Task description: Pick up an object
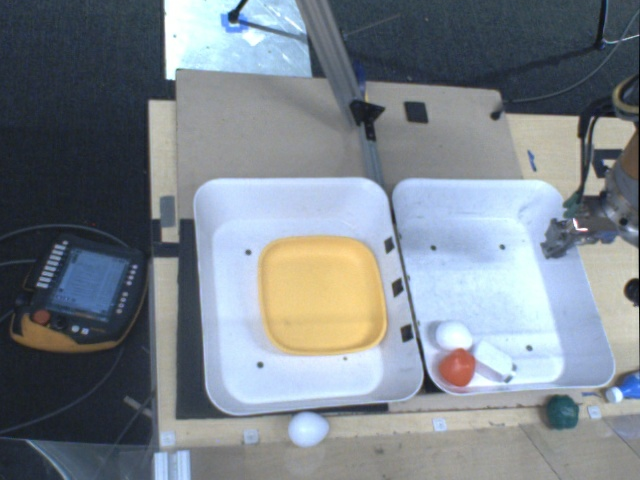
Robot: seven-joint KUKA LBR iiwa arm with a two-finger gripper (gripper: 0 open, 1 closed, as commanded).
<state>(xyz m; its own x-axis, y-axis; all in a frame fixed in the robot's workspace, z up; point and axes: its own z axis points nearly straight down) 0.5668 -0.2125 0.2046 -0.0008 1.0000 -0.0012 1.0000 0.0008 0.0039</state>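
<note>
In the right bin, near its front edge, lie a white egg-shaped ball, a red ball and a white block with a dark end, all close together. A yellow square plate lies flat in the left bin. My gripper hangs at the right bin's right rim, well behind and to the right of the three small objects. Nothing shows between its fingers.
A white egg lies on the bench in front of the left bin. A dark green ball rests on the bench past the right bin's front right corner. A teach pendant lies on the floor at left. A metal pole slants in from behind.
</note>
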